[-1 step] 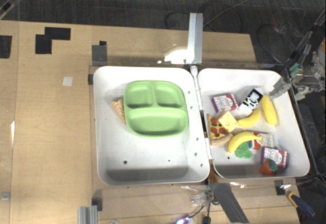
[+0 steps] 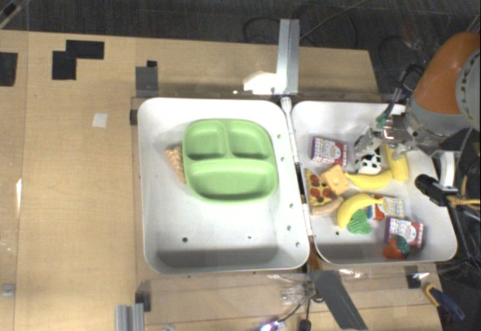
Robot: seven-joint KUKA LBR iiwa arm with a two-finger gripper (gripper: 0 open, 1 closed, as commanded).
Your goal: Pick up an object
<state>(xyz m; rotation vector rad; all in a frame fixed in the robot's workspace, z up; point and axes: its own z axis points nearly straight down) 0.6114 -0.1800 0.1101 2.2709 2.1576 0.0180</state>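
You've got two bins side by side on the bench (image 2: 68,194). Left bin (image 2: 158,239) holds a divided tray (image 2: 228,159), w/ a cracker (image 2: 176,163) tucked under its left edge. Right bin (image 2: 443,243) holds the clutter: carton (image 2: 328,150) at back, bananas (image 2: 368,198) in the middle, pizza slice (image 2: 322,192) left of them, another carton (image 2: 404,232) front right.

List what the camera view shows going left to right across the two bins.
Cracker → green tray → divider between the bins → pizza slice → cheese wedge → cow toy → gripper → red-topped carton.
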